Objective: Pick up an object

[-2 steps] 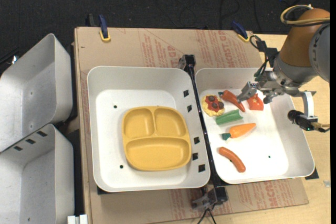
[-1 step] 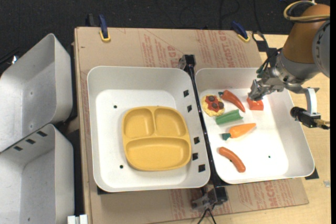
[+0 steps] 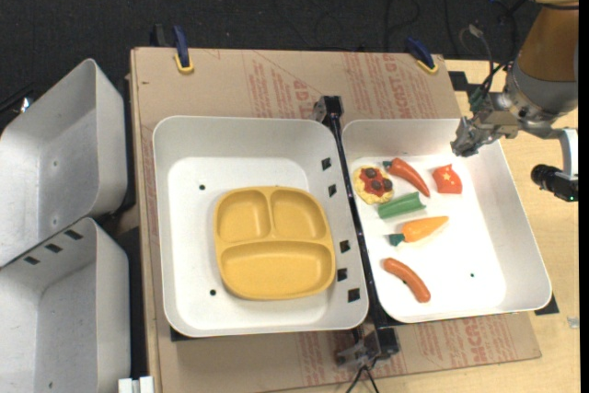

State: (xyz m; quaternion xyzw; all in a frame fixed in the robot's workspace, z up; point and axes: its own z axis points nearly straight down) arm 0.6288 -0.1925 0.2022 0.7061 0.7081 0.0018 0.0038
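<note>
The right bin (image 3: 479, 290) holds several toy foods: a small pizza (image 3: 374, 184), a red chili pepper (image 3: 407, 175), a red strawberry-like piece (image 3: 447, 179), a green pod (image 3: 401, 206), an orange carrot (image 3: 421, 229) and a sausage (image 3: 407, 279). My gripper (image 3: 465, 143) hangs over the bin's far right corner, just above and right of the red piece, with nothing visibly in it. Its fingers are too dark and small to read.
The left bin (image 3: 184, 198) carries a yellow divided plate (image 3: 274, 241). A black divider (image 3: 345, 198) runs between the bins. Two white spare bins (image 3: 55, 216) lie off the bench at the left. Cables trail at the far side.
</note>
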